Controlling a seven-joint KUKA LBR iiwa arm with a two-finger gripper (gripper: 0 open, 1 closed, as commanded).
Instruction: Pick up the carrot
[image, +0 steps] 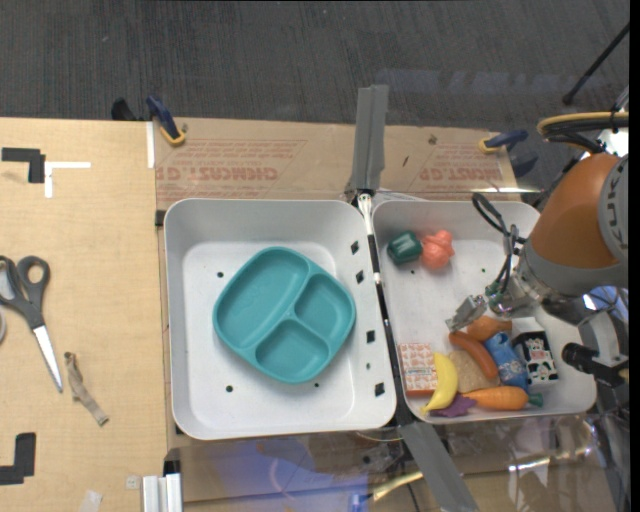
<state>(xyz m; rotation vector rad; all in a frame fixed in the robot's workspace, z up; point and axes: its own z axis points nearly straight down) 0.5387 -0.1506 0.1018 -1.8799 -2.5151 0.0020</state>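
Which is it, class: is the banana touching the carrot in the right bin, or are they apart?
Touching. The camera view shows the banana curving down so its lower end meets the carrot at that carrot's left tip, with no white bin floor visible between them.

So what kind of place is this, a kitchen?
Probably a robot lab, not a kitchen: a robot arm reaches over white bins of toy food on a workbench with scissors.

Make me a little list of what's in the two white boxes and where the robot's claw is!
left bin: teal divided plate
right bin: green toy, pink toy, banana, carrot at the near edge, other toy foods heaped close by
gripper: low over the heap, above the carrot, nothing seen held
bench: scissors
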